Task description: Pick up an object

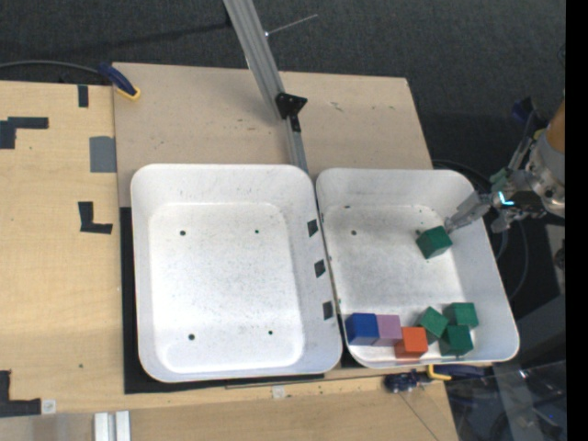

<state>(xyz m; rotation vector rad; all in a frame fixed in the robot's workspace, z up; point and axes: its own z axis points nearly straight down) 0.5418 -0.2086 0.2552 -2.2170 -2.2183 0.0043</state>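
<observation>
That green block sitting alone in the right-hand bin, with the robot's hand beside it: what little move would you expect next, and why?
Probably a short shift toward the lone green cube-shaped block, since the gripper sits just off its upper right corner in the right white bin, not over it. Whether it touches the block, I cannot tell.

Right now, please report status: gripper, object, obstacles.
Gripper low in right bin, touching lone green block. Grasp unconfirmed. Other blocks clustered at near wall, apart.
</observation>
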